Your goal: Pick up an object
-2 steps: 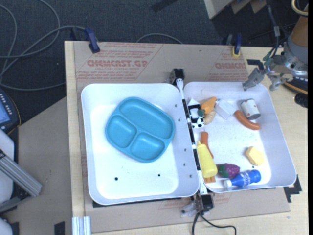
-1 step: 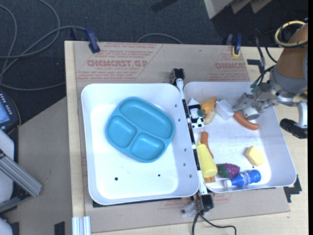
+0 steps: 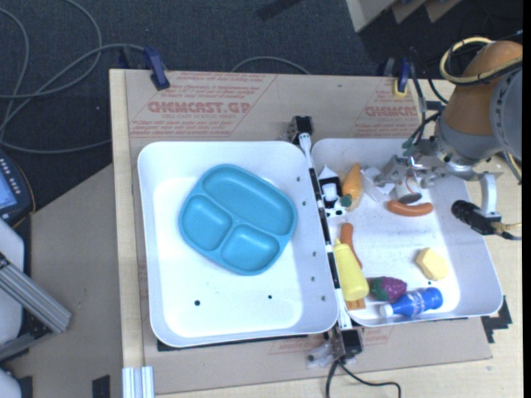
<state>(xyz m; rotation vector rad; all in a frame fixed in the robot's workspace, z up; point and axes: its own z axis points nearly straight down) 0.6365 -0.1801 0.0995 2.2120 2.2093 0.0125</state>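
Orange-brown sausage lies in my right bin, directly under the gripper, which I've lowered for a pick; whether its fingers have clamped, I cannot tell.

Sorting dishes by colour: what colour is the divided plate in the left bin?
Light blue divided plate, clearest in the camera view.

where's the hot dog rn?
The hot dog lies in the right bin, toward its far side, just below the gripper and right of the carrot.
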